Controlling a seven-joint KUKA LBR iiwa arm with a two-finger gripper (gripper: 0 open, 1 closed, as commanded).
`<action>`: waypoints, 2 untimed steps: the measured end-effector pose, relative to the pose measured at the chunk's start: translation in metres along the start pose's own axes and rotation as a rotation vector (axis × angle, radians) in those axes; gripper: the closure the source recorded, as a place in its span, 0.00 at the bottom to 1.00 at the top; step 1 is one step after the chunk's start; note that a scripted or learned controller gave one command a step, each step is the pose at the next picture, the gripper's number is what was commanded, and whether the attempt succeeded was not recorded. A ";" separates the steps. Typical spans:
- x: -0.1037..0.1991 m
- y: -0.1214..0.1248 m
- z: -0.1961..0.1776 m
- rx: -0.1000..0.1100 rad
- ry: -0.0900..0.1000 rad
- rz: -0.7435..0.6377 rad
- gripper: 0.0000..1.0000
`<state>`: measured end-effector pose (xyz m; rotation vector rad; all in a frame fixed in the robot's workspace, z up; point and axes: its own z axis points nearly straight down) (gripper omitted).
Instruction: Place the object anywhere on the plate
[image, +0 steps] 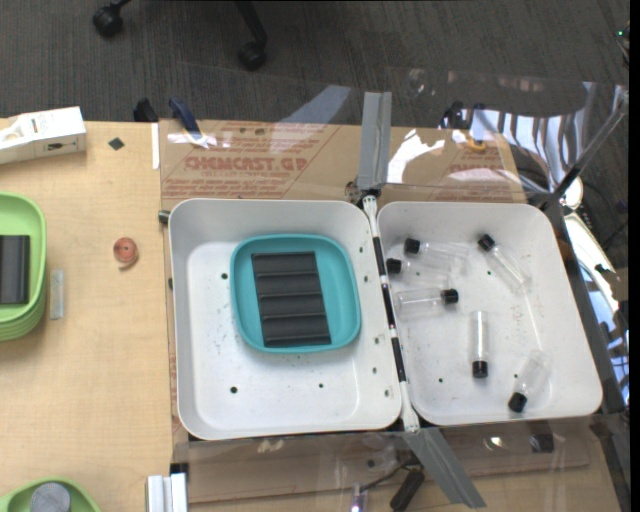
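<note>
A teal square plate (243, 300) lies in the middle of the left white bin (200, 385). On the plate rests a black ribbed block (290, 297), lying flat and lengthwise. The right white bin (565, 300) holds several clear vials with black caps. One vial (427, 298) lies near the divider, another vial (500, 258) lies at the back, and a third vial (479, 347) lies toward the front.
A green tray (22, 300) holding a dark item sits at the left edge of the bench. A small red disc (124, 251) lies on the wood beside it. A white box (40, 133) lies at the back left, and cardboard (260, 160) lies behind the bins.
</note>
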<state>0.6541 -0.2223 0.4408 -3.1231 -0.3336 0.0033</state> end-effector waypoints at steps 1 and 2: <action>0.000 0.000 0.000 0.001 0.000 0.009 0.00; 0.000 0.000 0.000 0.001 0.001 0.006 0.00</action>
